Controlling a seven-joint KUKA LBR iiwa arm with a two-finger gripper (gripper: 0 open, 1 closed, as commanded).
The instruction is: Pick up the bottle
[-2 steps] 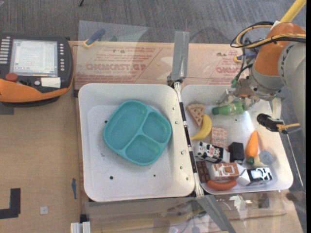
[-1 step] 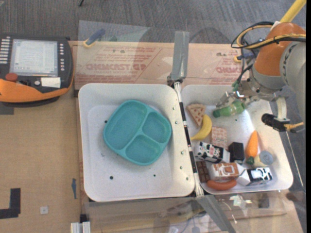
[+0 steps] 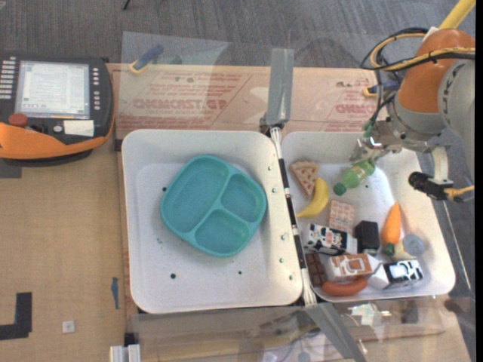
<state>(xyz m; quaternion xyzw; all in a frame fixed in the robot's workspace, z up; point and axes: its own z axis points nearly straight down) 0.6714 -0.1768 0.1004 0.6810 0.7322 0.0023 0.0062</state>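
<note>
Bottle [image 3: 355, 176]: you're looking at a small green one with a darker green cap.
Pose: lying on its side, cap end toward lower left.
Place: upper part of your right-hand bin, just right of the banana.

Here's the table [image 3: 60, 225], a brown surface running across the view. Two shallow white bins sit side by side on it, edges touching at the middle: the left bin [image 3: 143, 277] and the right bin [image 3: 441, 270]. Behind them a cardboard sheet [image 3: 204, 100] with red print lies flat, a grey bar [image 3: 280, 89] resting across it. At far left, an orange-and-grey control pendant [image 3: 53, 104] sits screen up. Bottom left, a black tape mark [image 3: 19, 315] on the surface.
</note>
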